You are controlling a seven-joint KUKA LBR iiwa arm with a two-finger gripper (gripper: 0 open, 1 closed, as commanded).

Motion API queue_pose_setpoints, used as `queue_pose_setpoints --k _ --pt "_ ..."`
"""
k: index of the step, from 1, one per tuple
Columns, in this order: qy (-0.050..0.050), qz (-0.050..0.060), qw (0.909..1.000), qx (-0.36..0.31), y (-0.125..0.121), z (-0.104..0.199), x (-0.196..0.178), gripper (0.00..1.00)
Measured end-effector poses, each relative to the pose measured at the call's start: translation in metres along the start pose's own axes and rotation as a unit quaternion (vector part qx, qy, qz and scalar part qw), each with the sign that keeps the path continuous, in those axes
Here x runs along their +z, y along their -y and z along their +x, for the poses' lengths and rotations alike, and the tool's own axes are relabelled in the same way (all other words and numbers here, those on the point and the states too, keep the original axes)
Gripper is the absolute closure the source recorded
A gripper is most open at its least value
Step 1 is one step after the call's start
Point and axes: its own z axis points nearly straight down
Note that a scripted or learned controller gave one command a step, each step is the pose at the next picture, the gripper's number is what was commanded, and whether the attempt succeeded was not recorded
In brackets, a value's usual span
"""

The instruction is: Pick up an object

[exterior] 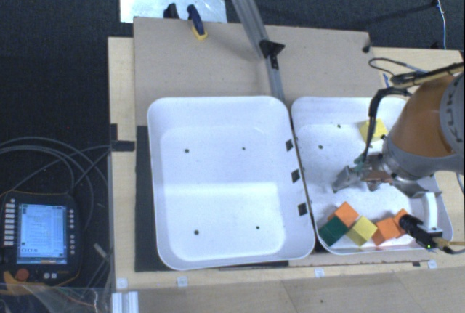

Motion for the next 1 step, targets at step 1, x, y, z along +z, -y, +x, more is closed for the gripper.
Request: queue_pose_setpoints --k 1 --pt "0.0 -0.002 1.0 -0.001 -0.0011 -0.0002 -0.0117 1.0"
